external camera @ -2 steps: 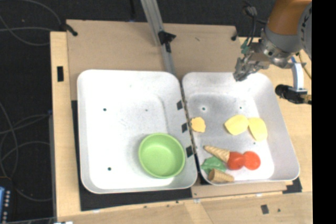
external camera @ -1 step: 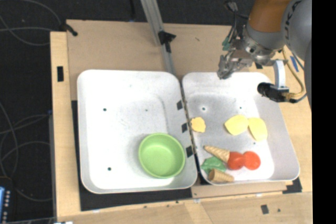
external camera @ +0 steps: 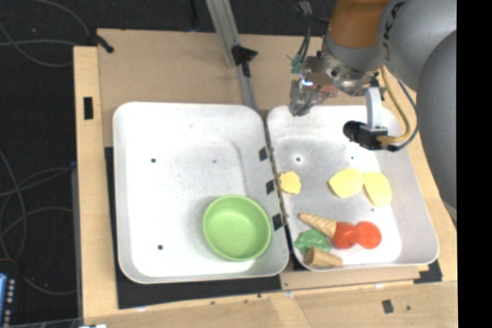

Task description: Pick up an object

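Objects for picking are lying in the right bin (external camera: 400, 234), clustered toward its near half: a small yellow piece (external camera: 290, 183) just beside the divider, two larger yellow pieces (external camera: 346, 183) and (external camera: 377, 188) side by side, a red tomato-like toy (external camera: 357, 235), two ice-cream cones (external camera: 318, 224) and (external camera: 323, 258), and a green scrap (external camera: 310, 239) lying between the cones. A green bowl (external camera: 237, 226) is sitting in the near right corner of the left bin (external camera: 154, 134), well apart from the arm. The gripper (external camera: 301, 104) is hanging over the far left corner of the right bin, near the divider, above the bin floor and well apart from every toy. Its tips are appearing close together with nothing between them, but they are small and dark against the rim, so whether they are parted or closed cannot be told. Judging from this arrangement, the approach step is in hand: no object is being grasped yet. The next move is calling for travel toward the near half of the bin, alignment over a single toy, and a descent with the tips straddling it. The small yellow piece is the closest candidate; the crowded cones and tomato are likely offering a harder, cluttered grasp.
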Motion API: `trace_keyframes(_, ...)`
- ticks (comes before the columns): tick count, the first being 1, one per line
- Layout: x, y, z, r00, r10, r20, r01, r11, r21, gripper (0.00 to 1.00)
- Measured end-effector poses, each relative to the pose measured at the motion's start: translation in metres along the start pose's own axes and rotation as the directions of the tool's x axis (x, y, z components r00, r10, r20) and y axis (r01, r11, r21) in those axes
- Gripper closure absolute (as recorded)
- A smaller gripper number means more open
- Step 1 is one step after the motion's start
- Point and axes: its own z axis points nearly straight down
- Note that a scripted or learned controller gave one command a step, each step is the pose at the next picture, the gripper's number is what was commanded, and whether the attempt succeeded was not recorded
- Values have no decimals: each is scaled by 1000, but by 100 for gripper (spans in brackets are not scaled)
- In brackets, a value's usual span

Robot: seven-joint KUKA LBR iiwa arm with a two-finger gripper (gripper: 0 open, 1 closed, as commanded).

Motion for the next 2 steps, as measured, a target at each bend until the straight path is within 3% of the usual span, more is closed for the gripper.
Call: trace_keyframes(2, 100, -14, -20, 1000, 1, -1, -1, 1000, -1, 100)
